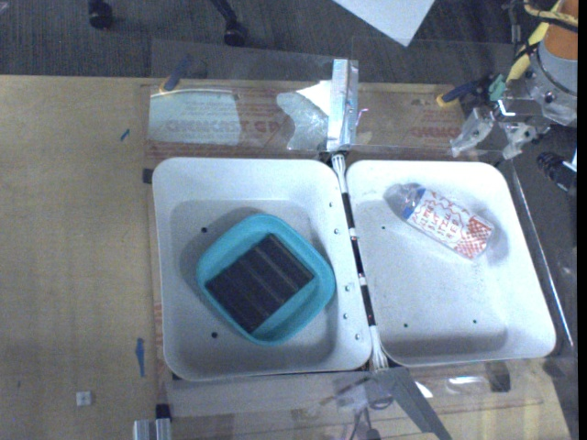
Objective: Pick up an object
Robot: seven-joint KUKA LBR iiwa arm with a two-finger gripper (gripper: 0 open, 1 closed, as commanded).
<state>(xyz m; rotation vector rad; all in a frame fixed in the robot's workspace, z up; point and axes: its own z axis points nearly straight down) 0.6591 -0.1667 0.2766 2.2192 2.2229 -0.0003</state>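
The tan surface (73,200) carried two shallow white bins side by side, their inner rims touching. The left bin (174,200) and the right bin (514,328) sat before a clear plastic sheet (229,117) (crumpled near its middle).

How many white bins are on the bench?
2. The left white bin holds a teal tray. The right white bin holds a plastic packet near its far side. None seem hidden.

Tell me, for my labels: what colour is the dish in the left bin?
Teal-blue dish, dark grey ridged inside; camera view.
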